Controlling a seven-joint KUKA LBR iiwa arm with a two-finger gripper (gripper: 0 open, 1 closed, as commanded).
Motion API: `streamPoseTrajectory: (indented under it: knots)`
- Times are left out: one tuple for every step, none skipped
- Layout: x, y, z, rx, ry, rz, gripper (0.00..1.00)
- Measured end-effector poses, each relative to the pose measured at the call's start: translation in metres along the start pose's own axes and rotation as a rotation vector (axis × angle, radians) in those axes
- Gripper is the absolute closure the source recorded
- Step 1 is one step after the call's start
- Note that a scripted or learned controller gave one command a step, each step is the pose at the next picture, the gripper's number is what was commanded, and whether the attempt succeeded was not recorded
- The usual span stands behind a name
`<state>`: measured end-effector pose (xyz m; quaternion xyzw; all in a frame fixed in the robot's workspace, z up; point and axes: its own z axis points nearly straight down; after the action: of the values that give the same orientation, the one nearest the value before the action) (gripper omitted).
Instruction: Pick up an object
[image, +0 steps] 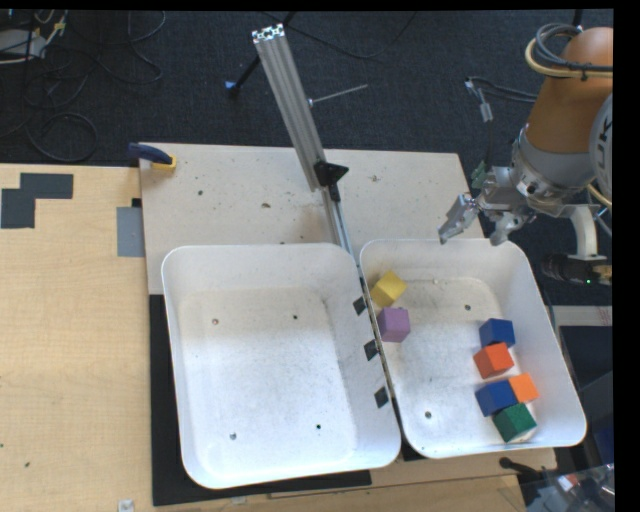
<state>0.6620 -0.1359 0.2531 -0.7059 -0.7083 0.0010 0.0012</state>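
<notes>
With the claw (472, 222) held spread and empty above the far rim of the right bin (560, 345), a missed grasp is risked among the tightly clustered blocks (503, 378).

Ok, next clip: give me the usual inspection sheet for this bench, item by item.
Surface: pale board bearing two white bins, left bin and right bin, side by side.
Job's things: all in the right bin. Yellow block and purple block near the divider; upper blue block, red-orange block, lower blue block, orange block and green block clustered at the right wall.
Clutter: blue and yellow clamp at the board's far left corner; slanted metal rail.
Hand: hand above the right bin's far rim, holding nothing.
Cables: loose cables on the dark floor.
Surroundings: wooden table at left.
</notes>
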Motion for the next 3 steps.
streamPoseTrajectory:
  knots:
    - [0.0,0.0,0.0,0.0,0.0,-0.001,0.0]
    - [-0.009,0.001,0.057,0.005,0.0,0.003,0.0]
    - [-0.014,-0.007,0.107,0.005,0.0,0.004,0.0]
